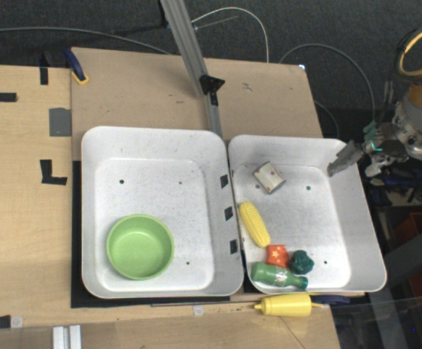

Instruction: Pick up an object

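The right bin (pixel 356 217) holds a small grey-white block (pixel 269 177) at its back. A yellow corn cob (pixel 254 224) lies along its left wall. In the front corner sit a small red-orange piece (pixel 277 254), a dark green lump (pixel 301 262) and a green bottle (pixel 277 275) lying flat. My gripper (pixel 357 167) hangs over the right bin's back right rim, well right of the block. It is open, and nothing sits between its fingers.
The left bin (pixel 94 158) holds a green bowl (pixel 140 246) at its front left. A yellow bottle (pixel 287 305) lies on the bench just outside the right bin's front rim. A grey pole (pixel 189 42) slants down to the bins' back junction.
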